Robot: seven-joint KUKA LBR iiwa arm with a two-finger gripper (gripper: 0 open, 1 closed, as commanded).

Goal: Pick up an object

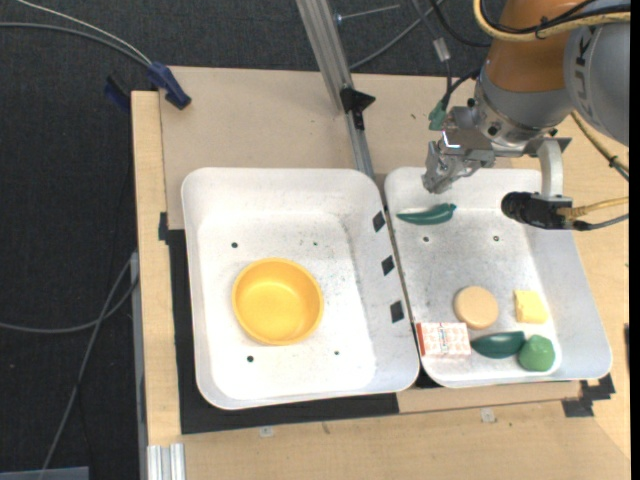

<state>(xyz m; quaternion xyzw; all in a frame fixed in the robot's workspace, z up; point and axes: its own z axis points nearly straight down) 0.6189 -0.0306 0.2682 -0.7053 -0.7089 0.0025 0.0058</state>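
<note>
green curved pepper [427, 212] lies in right bin [590, 298], just below pincer [437, 179]; pincer narrow, holding nothing.

A slim dark-green pepper [427, 212] lies flat at the right bin's [590, 308] far end.

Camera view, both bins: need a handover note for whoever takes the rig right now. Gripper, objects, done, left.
Gripper: above the far end of the right bin, just over the dark green pepper; nothing seen between its fingers.
Right bin, near end: tan round piece, yellow block, red-and-white packet, dark green piece, light green piece.
Left bin: yellow bowl.
Done: nothing lifted.
Left: grasp and raise one object; the pepper looks the likeliest target.
</note>
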